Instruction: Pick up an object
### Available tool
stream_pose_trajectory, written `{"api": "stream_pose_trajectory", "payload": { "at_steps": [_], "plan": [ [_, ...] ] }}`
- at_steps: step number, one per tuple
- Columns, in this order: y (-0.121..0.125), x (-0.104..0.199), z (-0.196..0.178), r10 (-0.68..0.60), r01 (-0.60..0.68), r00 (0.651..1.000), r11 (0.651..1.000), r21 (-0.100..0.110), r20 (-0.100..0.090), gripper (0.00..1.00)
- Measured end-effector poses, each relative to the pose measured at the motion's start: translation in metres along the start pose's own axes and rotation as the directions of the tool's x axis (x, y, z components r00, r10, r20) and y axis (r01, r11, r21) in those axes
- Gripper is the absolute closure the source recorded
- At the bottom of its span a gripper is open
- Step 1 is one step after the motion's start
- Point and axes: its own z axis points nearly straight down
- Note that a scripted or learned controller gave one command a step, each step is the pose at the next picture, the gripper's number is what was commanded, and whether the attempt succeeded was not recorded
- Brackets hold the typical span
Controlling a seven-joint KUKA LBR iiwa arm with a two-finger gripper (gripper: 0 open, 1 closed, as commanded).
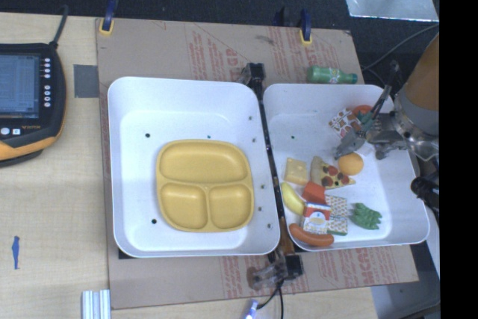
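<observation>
Toy food fills the right bin (399, 231), and any piece of it would serve as the object to lift. An orange ball (349, 164) lies nearest the tool (364, 137), just below and left of its tip; a red and white patterned packet (343, 119) lies just up and left of that tip. Lower in the bin lie a pale yellow block (296, 170), a pizza slice (331, 174), a banana (292, 199), a green leafy piece (366, 216), a small carton (317, 220) and a hot dog (311, 237), crowded close together. The left bin (127, 160) holds a yellow divided tray (205, 184). A green bottle (331, 75) lies on the surface outside the bins, and a teach pendant (26, 104) sits at far left.

The arm reaches in from the right with the tool low over the upper part of the right bin. Whether the tool is open or closed cannot be told here; nothing can be seen gripped in it.

By my judgement this is the approach step, before any lift. The next move calls for settling on one piece, likely the orange ball, centring over it and descending straight so the neighbouring packet is not nudged.
</observation>
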Motion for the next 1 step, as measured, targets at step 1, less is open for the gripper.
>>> {"api": "stream_pose_trajectory", "payload": {
  "at_steps": [1],
  "plan": [
    [0.0242,-0.04,0.0707,0.0,0.0,1.0,1.0,0.002,0.001,0.0]
  ]
}}
